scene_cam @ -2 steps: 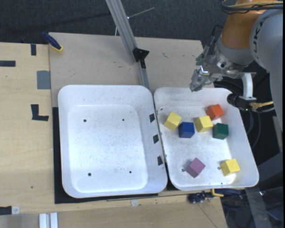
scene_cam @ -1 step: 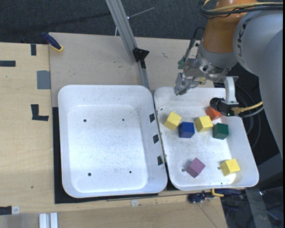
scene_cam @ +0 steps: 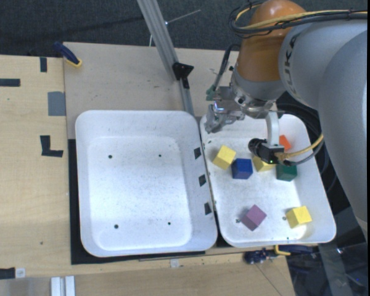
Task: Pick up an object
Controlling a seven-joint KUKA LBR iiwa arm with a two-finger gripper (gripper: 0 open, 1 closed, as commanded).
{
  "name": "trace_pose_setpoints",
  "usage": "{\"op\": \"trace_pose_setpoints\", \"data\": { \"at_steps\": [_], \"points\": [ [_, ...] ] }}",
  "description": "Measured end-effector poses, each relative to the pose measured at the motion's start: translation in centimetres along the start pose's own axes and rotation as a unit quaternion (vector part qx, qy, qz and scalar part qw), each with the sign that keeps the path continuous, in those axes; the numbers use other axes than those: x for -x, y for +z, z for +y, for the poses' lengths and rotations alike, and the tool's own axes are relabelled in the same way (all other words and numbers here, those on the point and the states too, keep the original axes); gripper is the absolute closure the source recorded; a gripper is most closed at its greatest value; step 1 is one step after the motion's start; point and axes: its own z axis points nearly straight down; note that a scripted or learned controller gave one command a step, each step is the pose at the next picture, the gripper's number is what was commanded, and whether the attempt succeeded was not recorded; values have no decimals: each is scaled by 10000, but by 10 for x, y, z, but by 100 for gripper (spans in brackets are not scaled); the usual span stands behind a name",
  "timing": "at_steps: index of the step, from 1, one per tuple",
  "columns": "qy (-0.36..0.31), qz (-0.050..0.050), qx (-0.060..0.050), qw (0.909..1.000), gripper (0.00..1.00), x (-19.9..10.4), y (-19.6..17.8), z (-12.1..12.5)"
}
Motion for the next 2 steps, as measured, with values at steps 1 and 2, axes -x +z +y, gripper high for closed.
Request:
{"op": "trace_pose_setpoints", "data": {
  "at_steps": [1, 2],
  "points": [
    [-7, 2, 0, 10000, 100, -52, -10, -27],
    [-5, 0, 0, 10000, 100, -96, -14, -45]
  ]
}}
